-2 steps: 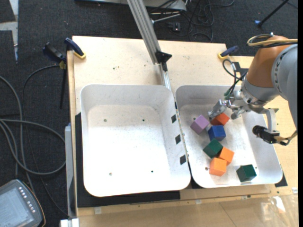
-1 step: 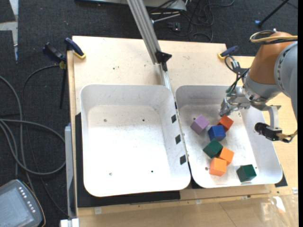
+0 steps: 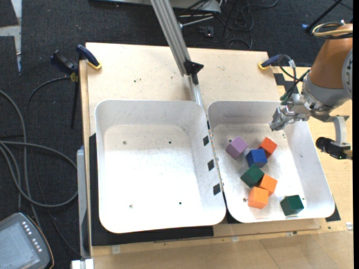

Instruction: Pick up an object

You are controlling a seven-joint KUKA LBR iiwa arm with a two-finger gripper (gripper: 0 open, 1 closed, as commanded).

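Note:
Several small cubes lie in the right bin (image 3: 235, 114): a purple cube (image 3: 237, 147), a blue cube (image 3: 257, 157), an orange cube (image 3: 268, 145) beside it, a dark green cube (image 3: 252, 176), two more orange cubes (image 3: 268, 183) (image 3: 258, 197), and a green cube (image 3: 291, 204) near the front right corner. My gripper (image 3: 279, 122) hangs over the bin's back right part, up and right of the cube cluster, with nothing seen between its fingers.
The left bin (image 3: 112, 116) stands beside the right one. A slanted metal rail (image 3: 171, 27) runs down to the gap between the bins at the back. Blue-and-yellow clamps (image 3: 88, 56) (image 3: 272, 62) sit at the bench's back corners.

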